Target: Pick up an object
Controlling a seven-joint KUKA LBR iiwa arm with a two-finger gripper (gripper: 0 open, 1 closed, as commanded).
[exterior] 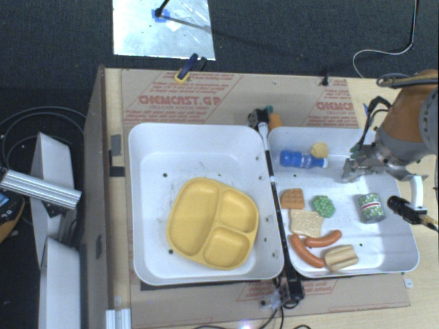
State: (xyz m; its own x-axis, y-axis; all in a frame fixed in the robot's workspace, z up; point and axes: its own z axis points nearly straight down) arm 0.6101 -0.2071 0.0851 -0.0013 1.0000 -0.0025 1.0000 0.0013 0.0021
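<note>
The bench board point(206, 94) reads "CHEMCAST GP" in red. The gripper point(351, 170) hangs over the right bin point(405, 252), its grip state indeterminate. At its 9 o'clock lies a blue bottle point(302, 160); at 5 o'clock, a green-labelled can point(371, 208), label illegible.

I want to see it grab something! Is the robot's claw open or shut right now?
Gripper: cannot be told from here. It sits over the right bin, near the blue bottle.

Even overhead light fell across the bench.
Glare flared off the crinkled silver foil sheet point(163, 18); focus stayed slightly soft.
</note>
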